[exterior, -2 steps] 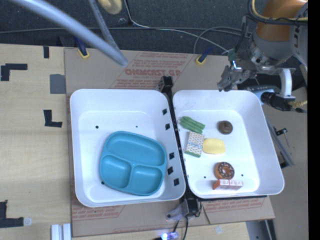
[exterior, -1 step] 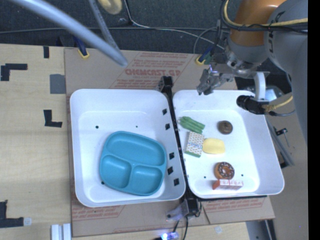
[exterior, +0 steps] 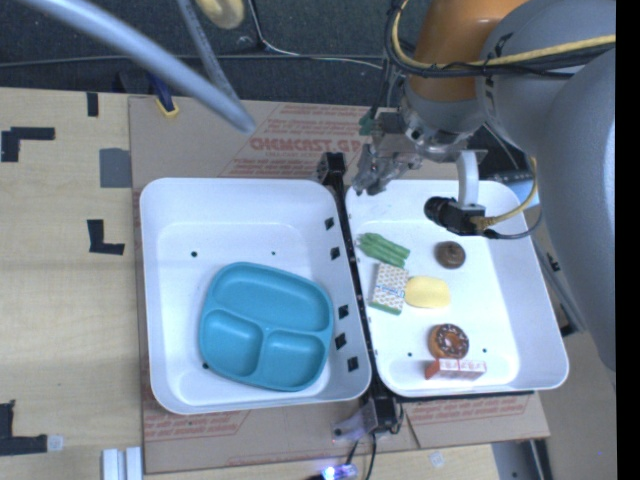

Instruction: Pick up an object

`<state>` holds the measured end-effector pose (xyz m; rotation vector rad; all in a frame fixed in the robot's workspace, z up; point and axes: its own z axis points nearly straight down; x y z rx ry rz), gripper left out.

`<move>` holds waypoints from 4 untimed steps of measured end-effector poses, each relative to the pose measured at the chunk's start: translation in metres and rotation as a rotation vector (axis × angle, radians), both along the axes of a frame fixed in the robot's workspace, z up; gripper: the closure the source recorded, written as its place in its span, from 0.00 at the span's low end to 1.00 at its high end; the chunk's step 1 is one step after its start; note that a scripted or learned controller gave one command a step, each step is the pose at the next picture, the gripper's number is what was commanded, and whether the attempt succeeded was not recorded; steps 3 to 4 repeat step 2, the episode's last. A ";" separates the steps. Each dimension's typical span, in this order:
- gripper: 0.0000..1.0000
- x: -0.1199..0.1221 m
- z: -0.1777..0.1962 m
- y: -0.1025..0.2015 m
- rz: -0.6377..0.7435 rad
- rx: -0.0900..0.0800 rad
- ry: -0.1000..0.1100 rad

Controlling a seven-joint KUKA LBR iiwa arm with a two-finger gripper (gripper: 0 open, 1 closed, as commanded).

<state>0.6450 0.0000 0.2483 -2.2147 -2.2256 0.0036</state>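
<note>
My gripper (exterior: pixel 374 176) hangs over the far left corner of the right bin (exterior: pixel 520 298), under the orange band of the arm. I see nothing held in it. Below it in the bin lie a green pod-shaped piece (exterior: pixel 383 248), a patterned square packet (exterior: pixel 389 288), a yellow lump (exterior: pixel 428 292), a small brown disc (exterior: pixel 451 255), a chocolate doughnut (exterior: pixel 449 341) and a red-and-white strip (exterior: pixel 457 369). The green piece is the nearest of them, a short way in front of the gripper.
The left bin (exterior: pixel 170 218) holds a blue divided plate (exterior: pixel 265 326). A black divider with clips (exterior: pixel 347 268) runs between the bins. A black cable fitting (exterior: pixel 450 214) hangs off the arm over the right bin's far side.
</note>
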 end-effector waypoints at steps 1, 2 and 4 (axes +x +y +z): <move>1.00 0.007 -0.013 0.047 0.000 0.000 -0.001; 1.00 0.010 -0.008 0.099 0.001 0.001 -0.002; 1.00 0.010 -0.008 0.099 0.001 0.001 -0.002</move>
